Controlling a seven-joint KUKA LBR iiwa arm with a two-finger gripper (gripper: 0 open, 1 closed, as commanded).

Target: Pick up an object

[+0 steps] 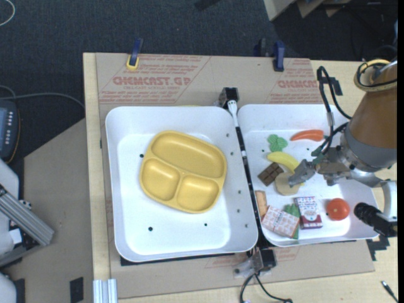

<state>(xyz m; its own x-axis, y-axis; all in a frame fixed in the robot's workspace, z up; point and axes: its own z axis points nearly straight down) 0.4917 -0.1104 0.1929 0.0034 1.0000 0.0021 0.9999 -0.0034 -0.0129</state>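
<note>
In the left white bin [126,188] a yellow three-compartment plastic tray [183,171] lies unused, while the right white bin [265,115] holds the candidate objects. There the pincer [302,173] hangs over a tan disc [287,183] beside the yellow toy banana [283,160]; its grip I cannot tell. Both bins sit on a cardboard-covered counter [170,74] over dark carpet [63,17].

The brown board [189,74] under the bins has big red letters on it. Behind the left bin they say "CHEMCAST G P" (the last part is hard to make out). The same red word starts again behind the right bin, but the arm's cable covers part of it. Smaller red words sit above and below these, too tiny to read. A little red and white box [308,211] in the right bin has print on it, also too small to read.
</note>
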